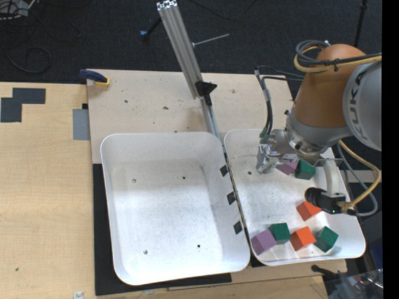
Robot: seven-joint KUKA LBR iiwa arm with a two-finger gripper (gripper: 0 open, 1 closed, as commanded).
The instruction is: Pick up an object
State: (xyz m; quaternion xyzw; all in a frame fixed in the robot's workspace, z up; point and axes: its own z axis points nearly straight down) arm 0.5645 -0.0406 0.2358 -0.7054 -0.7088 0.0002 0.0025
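Nearest, along the right bin's [349,249] front rim, sit four blocks in a cluster: a purple block [263,240], a green block [280,232], an orange block [303,237] and a second green block [326,238]. Farther back lies a second orange block [308,210]. Beyond, a purple cube [288,166] and a green cube [305,169] sit beside the gripper [268,161]; its grasp state cannot be told. The left bin [115,167] offers open floor.

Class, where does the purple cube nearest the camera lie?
The purple cube lies in the right white bin, near its front left corner, beside a green cube.
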